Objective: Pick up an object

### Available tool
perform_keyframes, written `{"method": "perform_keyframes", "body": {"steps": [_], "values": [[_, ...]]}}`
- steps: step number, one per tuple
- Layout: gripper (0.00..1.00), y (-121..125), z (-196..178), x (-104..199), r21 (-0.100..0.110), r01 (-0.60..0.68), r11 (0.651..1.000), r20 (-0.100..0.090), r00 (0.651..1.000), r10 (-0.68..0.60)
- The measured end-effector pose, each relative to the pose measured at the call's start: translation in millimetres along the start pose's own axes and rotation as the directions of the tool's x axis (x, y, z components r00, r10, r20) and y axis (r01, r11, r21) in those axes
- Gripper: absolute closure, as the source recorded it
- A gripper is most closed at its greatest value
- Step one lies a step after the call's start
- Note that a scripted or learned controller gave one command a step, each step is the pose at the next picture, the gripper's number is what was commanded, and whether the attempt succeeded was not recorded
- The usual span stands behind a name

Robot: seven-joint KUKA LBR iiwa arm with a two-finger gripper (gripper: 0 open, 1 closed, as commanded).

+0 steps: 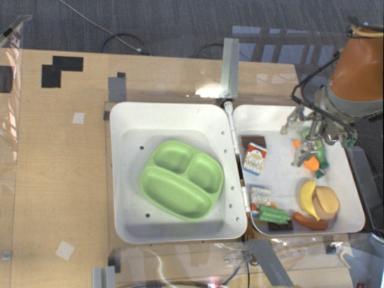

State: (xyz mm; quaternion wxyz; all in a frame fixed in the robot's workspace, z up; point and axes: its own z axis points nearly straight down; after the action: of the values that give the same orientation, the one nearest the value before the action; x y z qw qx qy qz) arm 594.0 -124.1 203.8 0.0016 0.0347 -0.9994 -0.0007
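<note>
Wooden surface [60, 179] carries two white bins. Left bin [126, 221] holds a green divided plate [182, 179]. Right bin [273, 125] holds toy food: banana [306, 198] touching a tan bread slice [327, 201], sausage [310, 222], green pod [273, 213], two small cartons [254, 159]. Arm's tool [309, 144] sits low over the bin's far right, above a small orange-and-green carrot [314, 163]; fingers open or closed, cannot tell.

Arm [360, 65] enters from right; gripper [309, 146] pointing down, wrist vertical.
</note>
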Motion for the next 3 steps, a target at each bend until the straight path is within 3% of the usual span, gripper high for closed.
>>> {"method": "perform_keyframes", "body": {"steps": [1, 2, 3], "values": [[0.00, -48.2, 112.2, -29.2, 0.008, 0.102, 0.995, 0.021, 0.995, -0.102], [1.00, -46.1, 98.6, -32.7, 0.010, 0.105, 0.994, 0.030, 0.994, -0.106], [1.00, -73.5, -81.6, -73.4, 0.011, 0.111, 0.994, 0.026, 0.993, -0.111]]}}
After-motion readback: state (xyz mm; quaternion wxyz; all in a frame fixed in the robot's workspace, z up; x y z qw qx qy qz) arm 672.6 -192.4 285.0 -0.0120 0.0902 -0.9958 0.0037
